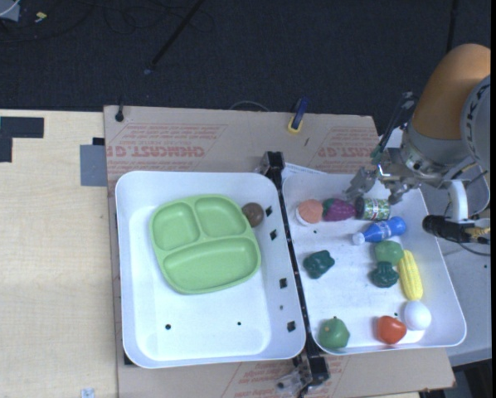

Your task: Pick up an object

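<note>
My gripper point(378, 191) hangs over the far edge of the right bin point(347, 293), just above a small green-labelled can point(377, 210). Left of the can lie a purple eggplant point(339, 211) and an orange-pink round piece point(310, 211). A blue bottle point(381, 230) lies on its side just in front of the can. Further forward sit a light green pepper point(387, 251), a dark green vegetable point(384, 275), a yellow corn cob point(410, 274) and a dark green broccoli-like piece point(318, 263). Nothing visibly sits in the gripper.
Along the right bin's near edge sit a green apple point(334, 332), a red tomato point(390, 329) and a white egg point(416, 314). The left bin point(148, 322) holds a green divided plate point(205, 243) with a brown ball point(252, 214) beside it.
</note>
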`<move>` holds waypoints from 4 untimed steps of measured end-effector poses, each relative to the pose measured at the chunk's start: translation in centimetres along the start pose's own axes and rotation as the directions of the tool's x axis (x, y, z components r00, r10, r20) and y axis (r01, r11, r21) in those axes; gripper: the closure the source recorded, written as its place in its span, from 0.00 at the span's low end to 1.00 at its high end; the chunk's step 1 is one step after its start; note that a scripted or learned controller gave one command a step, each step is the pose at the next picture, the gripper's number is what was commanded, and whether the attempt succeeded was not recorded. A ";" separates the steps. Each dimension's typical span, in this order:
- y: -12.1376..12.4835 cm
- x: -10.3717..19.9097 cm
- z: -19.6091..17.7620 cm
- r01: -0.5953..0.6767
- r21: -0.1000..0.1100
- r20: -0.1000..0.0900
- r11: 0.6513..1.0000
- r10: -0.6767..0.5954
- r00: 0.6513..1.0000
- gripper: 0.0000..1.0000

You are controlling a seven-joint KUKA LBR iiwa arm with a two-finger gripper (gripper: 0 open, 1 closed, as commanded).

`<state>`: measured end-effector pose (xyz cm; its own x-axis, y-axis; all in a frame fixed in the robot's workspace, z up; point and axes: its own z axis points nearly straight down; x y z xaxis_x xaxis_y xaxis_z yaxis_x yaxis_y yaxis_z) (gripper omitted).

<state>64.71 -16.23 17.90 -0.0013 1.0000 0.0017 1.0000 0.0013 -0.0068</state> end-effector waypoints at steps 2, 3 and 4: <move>-0.7 0.7 9.4 0.002 0.002 0.000 1.000 -0.002 1.000 0.00; -0.6 0.7 8.2 0.002 0.003 -0.002 1.000 -0.002 1.000 1.00; -0.5 1.5 2.1 0.000 -0.012 0.002 1.000 0.000 1.000 1.00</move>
<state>64.19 -14.75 15.77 -0.0010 1.0000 -0.0005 1.0000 0.0010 0.0051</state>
